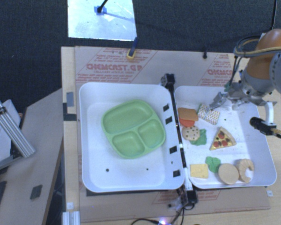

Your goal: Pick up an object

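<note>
The grey two-finger gripper [218,101], its opening impossible to tell, hangs in the frame's upper right, just above-right of the white patterned square piece [208,114] lying tilted

Left bin [91,172]: divided plate [133,128] at its centre.
Right bin [262,165]: toy foods; pizza slice [222,139] at centre, gripper [218,100] above.

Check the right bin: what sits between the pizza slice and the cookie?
In the camera view, a green leafy piece lies between the pizza slice and the cookie, right against the cookie's edge; bare bin floor separates it from the pizza.
</note>
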Tool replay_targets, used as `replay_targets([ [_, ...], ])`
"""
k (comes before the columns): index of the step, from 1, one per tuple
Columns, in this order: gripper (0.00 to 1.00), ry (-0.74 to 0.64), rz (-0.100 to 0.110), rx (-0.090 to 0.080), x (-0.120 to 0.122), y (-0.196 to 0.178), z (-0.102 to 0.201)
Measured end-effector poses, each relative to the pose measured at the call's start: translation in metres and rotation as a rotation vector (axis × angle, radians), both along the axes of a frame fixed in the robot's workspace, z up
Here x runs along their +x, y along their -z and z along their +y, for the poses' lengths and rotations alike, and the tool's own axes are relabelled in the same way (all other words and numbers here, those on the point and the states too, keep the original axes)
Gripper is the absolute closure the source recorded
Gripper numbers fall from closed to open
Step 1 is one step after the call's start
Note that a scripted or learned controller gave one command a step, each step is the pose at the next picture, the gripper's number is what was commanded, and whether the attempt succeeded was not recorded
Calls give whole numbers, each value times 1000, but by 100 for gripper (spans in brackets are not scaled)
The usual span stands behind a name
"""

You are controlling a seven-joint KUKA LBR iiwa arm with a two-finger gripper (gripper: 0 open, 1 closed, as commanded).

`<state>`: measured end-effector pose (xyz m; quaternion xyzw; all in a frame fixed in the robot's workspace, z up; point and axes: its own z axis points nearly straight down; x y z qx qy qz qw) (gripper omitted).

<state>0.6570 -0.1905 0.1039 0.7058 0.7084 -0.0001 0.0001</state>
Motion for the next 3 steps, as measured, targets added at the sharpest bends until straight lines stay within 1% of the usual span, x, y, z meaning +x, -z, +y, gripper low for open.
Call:
replay_targets([
  [1, 0, -3, -6, 0, 3, 14, 0],
  [2, 100, -7, -16, -1, 6, 0, 1],
  [3, 100, -2, -9, -2, 9, -65, -3],
])
